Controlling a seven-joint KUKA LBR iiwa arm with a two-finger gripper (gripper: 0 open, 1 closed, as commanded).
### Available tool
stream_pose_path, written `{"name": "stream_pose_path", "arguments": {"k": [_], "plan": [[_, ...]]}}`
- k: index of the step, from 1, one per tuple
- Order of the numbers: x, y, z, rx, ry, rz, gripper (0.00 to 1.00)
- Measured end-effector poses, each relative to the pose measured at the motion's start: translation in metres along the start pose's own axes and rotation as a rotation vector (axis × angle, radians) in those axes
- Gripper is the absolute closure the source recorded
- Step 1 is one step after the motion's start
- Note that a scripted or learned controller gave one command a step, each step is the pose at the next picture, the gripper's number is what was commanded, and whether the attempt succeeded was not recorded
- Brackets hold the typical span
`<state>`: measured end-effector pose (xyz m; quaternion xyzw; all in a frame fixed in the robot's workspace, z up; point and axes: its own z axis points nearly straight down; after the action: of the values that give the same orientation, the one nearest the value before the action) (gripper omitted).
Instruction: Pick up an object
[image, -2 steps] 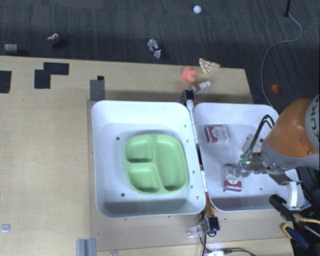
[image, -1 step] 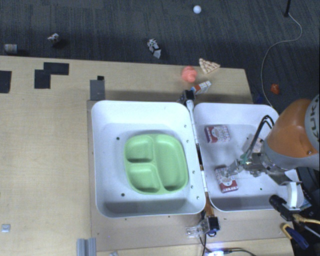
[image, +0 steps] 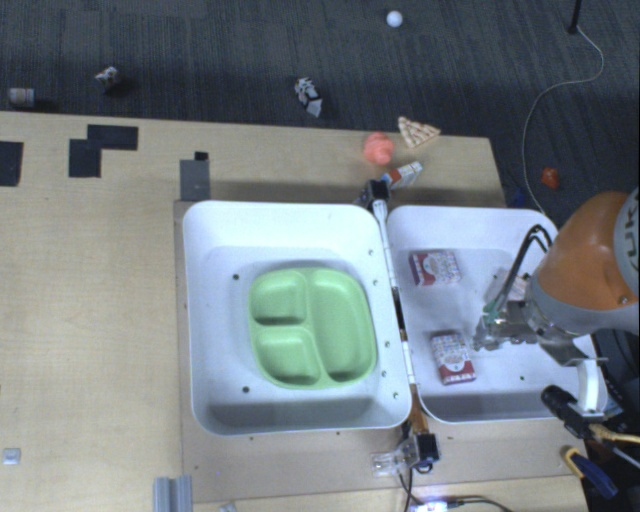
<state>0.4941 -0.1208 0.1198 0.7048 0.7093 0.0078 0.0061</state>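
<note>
Two small red-and-white packets lie in the right bin (image: 520, 400). One packet (image: 434, 267) sits near the bin's far left; the other packet (image: 452, 358) lies toward the near left. My gripper (image: 488, 332) hangs low over the right bin, just right of the nearer packet and a little apart from it. The grey wrist and orange band (image: 585, 265) reach in from the right and hide part of the bin floor. Nothing shows between the gripper's tips.
The left bin (image: 200, 300) holds a green divided plate (image: 312, 326). On the bench behind the bins lie a pink ball (image: 378, 148), a wedge-shaped toy (image: 418, 131) and a small tube (image: 402, 175). A divider rail (image: 392, 290) separates the bins.
</note>
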Motion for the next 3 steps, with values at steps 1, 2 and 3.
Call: {"name": "stream_pose_path", "arguments": {"k": [1,2,3], "plan": [[0.0,0.0,0.0,0.0,0.0,0.0,0.0],[0.026,-0.003,0.029,0.0,-0.01,0.007,0.0],[0.03,0.001,0.016,-0.006,-0.001,0.002,1.0]]}}
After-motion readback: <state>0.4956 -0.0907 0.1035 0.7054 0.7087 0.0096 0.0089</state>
